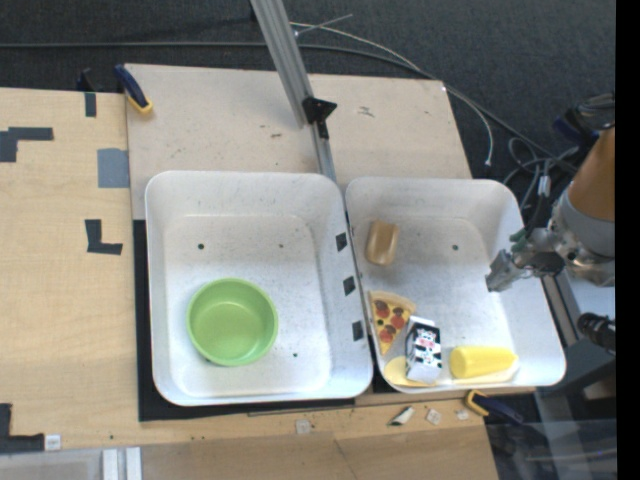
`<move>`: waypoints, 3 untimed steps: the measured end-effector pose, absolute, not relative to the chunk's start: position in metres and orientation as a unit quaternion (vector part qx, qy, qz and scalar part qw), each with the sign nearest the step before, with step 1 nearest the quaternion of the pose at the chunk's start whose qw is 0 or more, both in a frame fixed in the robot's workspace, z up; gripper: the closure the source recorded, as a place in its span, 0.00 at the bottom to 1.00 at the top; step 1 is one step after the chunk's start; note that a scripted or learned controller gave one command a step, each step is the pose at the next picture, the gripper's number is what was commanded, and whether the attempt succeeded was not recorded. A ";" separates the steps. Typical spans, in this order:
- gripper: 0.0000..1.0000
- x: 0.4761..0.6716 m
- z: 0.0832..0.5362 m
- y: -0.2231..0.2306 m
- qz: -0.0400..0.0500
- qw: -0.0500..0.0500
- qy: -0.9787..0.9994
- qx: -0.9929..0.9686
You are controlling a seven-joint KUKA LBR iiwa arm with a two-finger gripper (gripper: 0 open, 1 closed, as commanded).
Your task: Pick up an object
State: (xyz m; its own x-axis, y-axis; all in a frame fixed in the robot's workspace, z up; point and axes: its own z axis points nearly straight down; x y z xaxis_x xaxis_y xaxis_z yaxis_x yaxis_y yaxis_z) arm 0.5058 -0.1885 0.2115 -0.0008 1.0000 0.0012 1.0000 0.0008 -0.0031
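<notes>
Right bin [470, 200] holds four pickable items: tan bread-like lump [381, 241] at 11 o'clock of the bin, pizza slice toy [390, 316] at 7 o'clock, black-and-white box [425, 350] just beside it toward 6, touching or overlapping a pale flat piece under it, yellow block [482, 361] at 5 o'clock. Last three cluster along the near wall, tight together. Left bin [165, 268] has one green bowl [233, 320], at 7 o'clock. Gripper [503, 271] sits at 3 o'clock of the right bin, over its rim, nothing between the fingers; how far they're spread, cannot tell. Bread stands apart from the others, nothing crowding it.
</notes>
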 end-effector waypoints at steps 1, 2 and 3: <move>0.00 0.506 0.212 -0.188 0.001 0.001 -0.707 -0.707; 0.00 0.512 0.159 -0.183 0.003 0.005 -0.707 -0.707; 0.00 0.504 0.111 -0.178 0.003 0.006 -0.707 -0.707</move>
